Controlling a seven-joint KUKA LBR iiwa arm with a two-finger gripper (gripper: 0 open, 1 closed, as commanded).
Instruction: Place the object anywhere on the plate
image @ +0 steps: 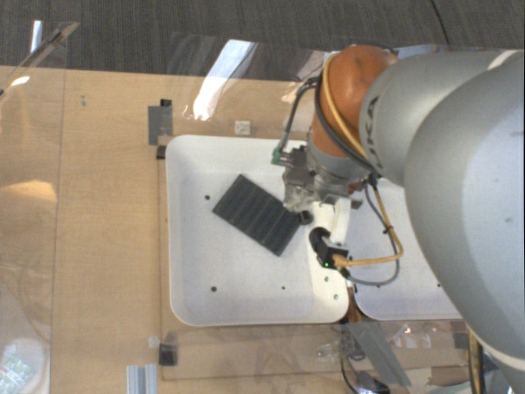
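Note:
A dark grey ribbed rectangular plate (256, 213) lies tilted in the middle of the left white bin (197, 294). My gripper (301, 209) hangs just over the plate's right edge, below the grey wrist and its orange band. The wrist and the gripper body hide whatever may be under the gripper. I see no loose object on the plate or on the bin floor around it.
The right white bin (402, 306) is mostly covered by the big grey arm. A yellow cable (373, 261) loops off the wrist above the seam between the bins. The wooden bench (82, 220) spreads to the left, with black clamps at the left bin's corners.

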